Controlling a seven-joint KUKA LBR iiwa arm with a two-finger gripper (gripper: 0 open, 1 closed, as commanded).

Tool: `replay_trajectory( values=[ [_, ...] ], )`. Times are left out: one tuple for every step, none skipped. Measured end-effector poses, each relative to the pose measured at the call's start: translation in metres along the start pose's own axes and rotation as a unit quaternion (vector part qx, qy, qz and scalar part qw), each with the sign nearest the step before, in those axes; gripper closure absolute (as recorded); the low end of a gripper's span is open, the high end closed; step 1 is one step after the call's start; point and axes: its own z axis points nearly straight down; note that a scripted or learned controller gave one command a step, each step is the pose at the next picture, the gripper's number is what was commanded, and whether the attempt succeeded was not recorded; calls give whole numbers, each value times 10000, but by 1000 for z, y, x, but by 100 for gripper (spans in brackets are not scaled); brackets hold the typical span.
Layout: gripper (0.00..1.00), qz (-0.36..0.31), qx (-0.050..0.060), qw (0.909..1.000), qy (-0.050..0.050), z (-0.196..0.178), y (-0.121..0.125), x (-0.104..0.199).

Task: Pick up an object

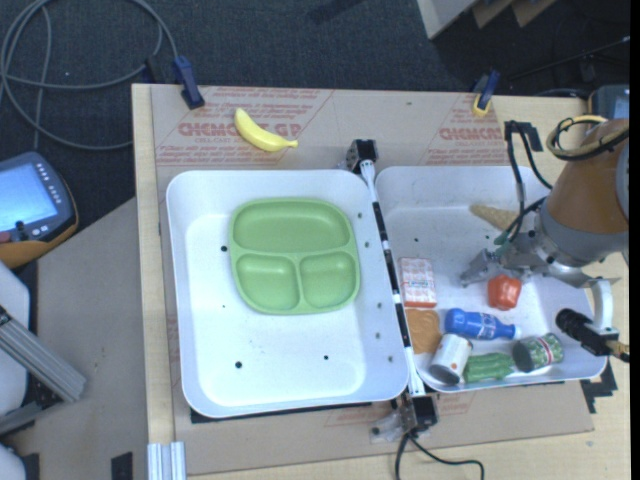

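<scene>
- Gripper (490, 265) is hovering in the right bin (440, 190), just above the orange object (505, 291).
- Jaw state: cannot tell; nothing visibly held.
- Advice: centring over it before closing.

The bench (300, 118), covered with printed cardboard, carries two white bins: left bin (200, 368) at 9 o'clock, right bin (420, 183) at 3 o'clock. A banana (262, 133) lies at 11 o'clock.

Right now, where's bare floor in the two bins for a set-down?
Left bin: a wide free strip below the green tray, and a narrower one to its left. Right bin: free only in the upper-left corner. Its lower half is crowded with the blue bottle, cans and packets, beside the gripper.
</scene>
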Motion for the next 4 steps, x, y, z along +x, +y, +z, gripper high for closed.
replay_trajectory(
  values=[
    [100,2,-14,10000,-2,-10,1,0],
    [0,1,-12,10000,-1,-10,1,0],
    [0,-1,-3,10000,0,0,-42,-2],
    [100,-1,-23,10000,-6,-10,-40,-2]
  ],
)
